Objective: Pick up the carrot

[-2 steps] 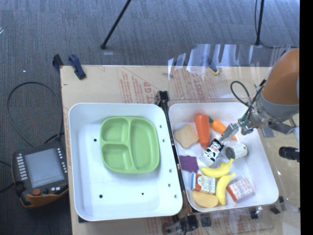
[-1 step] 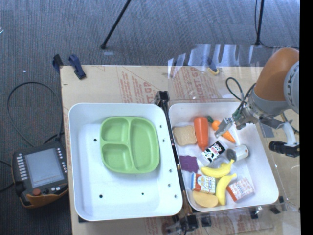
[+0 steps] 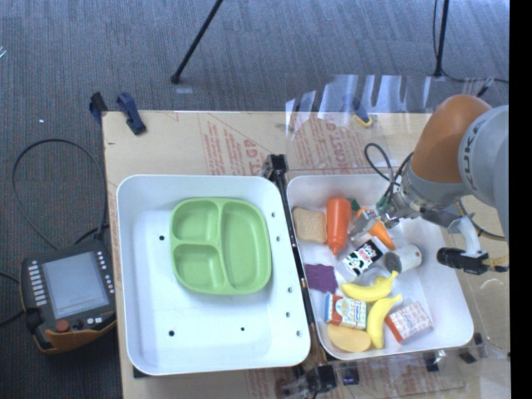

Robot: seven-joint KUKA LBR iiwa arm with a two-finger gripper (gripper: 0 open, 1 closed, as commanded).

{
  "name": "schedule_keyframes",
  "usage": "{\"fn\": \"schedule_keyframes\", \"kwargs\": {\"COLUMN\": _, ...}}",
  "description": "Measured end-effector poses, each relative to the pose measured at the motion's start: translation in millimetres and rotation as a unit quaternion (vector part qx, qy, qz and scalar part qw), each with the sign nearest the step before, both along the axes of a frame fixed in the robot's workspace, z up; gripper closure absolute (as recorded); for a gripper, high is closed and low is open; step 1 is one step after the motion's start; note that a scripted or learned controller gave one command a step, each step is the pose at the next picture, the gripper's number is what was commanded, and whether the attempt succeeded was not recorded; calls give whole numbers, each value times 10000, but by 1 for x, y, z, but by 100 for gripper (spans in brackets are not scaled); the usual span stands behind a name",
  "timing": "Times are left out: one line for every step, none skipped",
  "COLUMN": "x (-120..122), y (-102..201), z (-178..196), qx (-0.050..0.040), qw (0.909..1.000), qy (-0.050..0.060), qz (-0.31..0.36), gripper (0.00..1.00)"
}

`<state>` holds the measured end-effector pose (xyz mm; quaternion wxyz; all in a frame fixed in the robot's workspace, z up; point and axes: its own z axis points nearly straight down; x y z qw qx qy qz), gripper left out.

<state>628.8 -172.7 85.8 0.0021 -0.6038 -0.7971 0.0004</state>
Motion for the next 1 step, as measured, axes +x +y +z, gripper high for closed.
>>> {"fn": "schedule_keyframes", "kwargs": {"x": 2, "y": -1, "z": 12, "qx": 0, "qw": 10000, "qy": -26, "qz": -12, "gripper": 100}}
